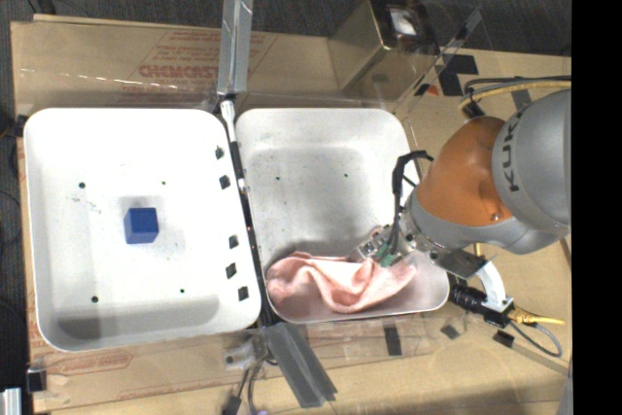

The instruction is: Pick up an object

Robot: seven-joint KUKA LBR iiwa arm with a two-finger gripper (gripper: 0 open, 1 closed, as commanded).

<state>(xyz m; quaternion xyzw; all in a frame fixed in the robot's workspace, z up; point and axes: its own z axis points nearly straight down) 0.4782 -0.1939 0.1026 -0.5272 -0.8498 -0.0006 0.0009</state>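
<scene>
A pink cloth [335,283] lies crumpled along the front wall of the right bin [321,160]. My gripper [381,251] is low at the cloth's right end, touching or just above its raised fold. The wrist and orange band hide most of it. A small blue cube [142,224] sits on the floor of the left bin [117,151], far from the arm.
A grey metal divider [233,53] runs between the bins at the back. A tan box [389,39] stands behind the right bin. Cables [505,306] trail at the front right by the arm's base. Cardboard lies under both bins.
</scene>
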